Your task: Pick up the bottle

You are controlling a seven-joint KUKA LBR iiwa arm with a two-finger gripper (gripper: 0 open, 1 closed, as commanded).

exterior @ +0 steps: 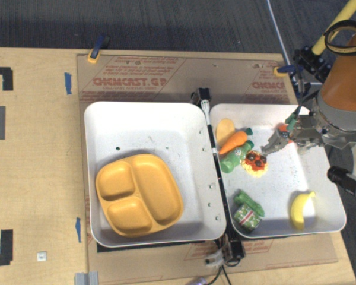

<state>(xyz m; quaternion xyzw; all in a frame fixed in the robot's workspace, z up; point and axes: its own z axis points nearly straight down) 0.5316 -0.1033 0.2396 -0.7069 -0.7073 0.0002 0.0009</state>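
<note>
Lying nearest the camera in the right bin [335,215] are a green bottle [247,209] on its side by the front wall and a yellow banana-like toy [301,209] at the front right corner; the left bin [107,123] bears a tilted yellow divided tray [138,193]; farther back in the right bin, an orange carrot [234,141], a green piece [229,160] and a small red-and-yellow item [256,162] crowd together, their edges hard to separate; the gripper [273,144] hangs just beside this cluster, well apart from the bottle, fingers too blurred to tell whether spread or closed; the arm is cut off at the right.
</note>
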